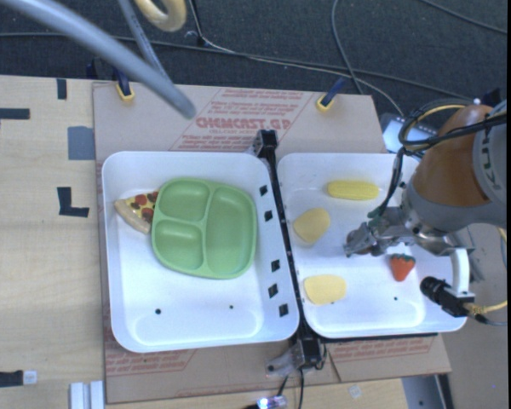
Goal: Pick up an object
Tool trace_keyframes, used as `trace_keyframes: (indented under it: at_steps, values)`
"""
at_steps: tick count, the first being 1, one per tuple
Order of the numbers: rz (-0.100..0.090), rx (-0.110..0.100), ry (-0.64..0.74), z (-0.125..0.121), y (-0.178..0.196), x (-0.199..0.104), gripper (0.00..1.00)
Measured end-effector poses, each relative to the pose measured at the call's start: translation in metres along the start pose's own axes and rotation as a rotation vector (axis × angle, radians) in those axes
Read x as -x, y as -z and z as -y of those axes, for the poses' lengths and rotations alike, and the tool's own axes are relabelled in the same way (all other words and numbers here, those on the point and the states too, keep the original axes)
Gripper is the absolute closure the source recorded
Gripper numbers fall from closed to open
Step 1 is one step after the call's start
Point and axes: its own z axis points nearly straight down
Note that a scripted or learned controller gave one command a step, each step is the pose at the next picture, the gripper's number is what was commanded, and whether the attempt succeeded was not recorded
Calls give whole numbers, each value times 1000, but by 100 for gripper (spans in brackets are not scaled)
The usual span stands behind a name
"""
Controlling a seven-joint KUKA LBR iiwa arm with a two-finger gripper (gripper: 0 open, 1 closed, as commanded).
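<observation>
Four small food pieces lie loose in the right bin (319,320), so I bring my gripper (364,239) low over its floor between the pale round piece (312,225) and the strawberry (401,267), probably my nearest target. Whether my tool is released or clenched I cannot tell, and nothing visibly sits in it.

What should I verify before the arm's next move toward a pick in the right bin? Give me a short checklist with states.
1. Gripper sits over the right bin: ok.
2. Object between the fingers: cannot tell.
3. Strawberry lies beside the gripper, unobstructed: ok.
4. Yellow pieces apart from each other: ok.
5. Corn away from the bin wall: ok.
6. Green tray and pizza slice in the left bin, out of the path: ok.
</observation>
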Motion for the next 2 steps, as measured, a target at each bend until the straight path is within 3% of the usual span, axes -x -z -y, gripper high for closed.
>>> trace_keyframes:
  at_steps: [1,2]
  values:
    - [1,2,1,-3,63,2,100]
    - [0,-2,1,-4,87,2,100]
